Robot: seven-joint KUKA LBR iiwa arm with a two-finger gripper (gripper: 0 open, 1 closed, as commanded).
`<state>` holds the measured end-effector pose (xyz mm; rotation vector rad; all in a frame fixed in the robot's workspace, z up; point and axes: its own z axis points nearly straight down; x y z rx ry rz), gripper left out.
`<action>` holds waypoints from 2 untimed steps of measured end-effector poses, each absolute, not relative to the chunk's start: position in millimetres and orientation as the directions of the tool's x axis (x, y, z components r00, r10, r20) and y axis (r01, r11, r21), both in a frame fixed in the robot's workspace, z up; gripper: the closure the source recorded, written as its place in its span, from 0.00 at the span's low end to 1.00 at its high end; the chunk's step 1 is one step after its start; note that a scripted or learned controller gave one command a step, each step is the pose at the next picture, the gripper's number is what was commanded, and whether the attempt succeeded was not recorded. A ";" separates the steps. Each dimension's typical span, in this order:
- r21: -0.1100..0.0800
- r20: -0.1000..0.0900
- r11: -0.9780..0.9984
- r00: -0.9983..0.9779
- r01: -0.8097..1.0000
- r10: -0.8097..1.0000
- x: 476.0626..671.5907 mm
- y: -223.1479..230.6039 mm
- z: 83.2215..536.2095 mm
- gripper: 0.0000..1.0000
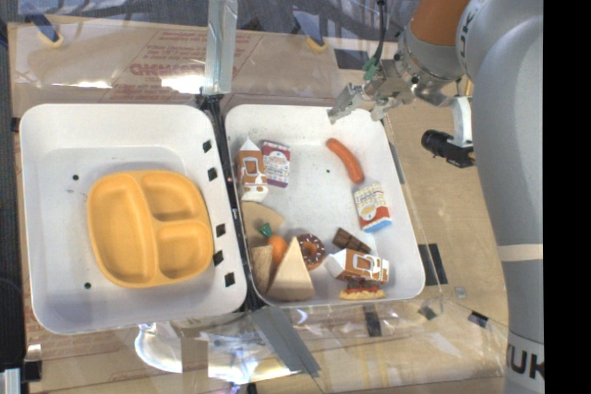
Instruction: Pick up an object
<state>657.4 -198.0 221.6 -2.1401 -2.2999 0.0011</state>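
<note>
Pincer (355, 103) tips blur above the sausage (345, 160).

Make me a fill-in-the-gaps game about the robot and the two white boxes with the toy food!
1. The yellow tray with three sections lies in the ______ bin of this view.
2. The orange sausage lies in the ______ bin of this view.
3. The gripper hangs above the right bin's ______ rim.
4. The band on the arm above the wrist is coloured ______.

Missing words: left; right; far; orange
</note>
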 end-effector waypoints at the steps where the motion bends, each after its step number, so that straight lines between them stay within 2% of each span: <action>1: 0.002 0.000 -0.188 0.188 0.982 0.982 658.1 -208.6 107.6 0.00; 2: -0.001 -0.002 -0.208 0.208 0.978 0.978 596.6 -135.7 92.8 0.00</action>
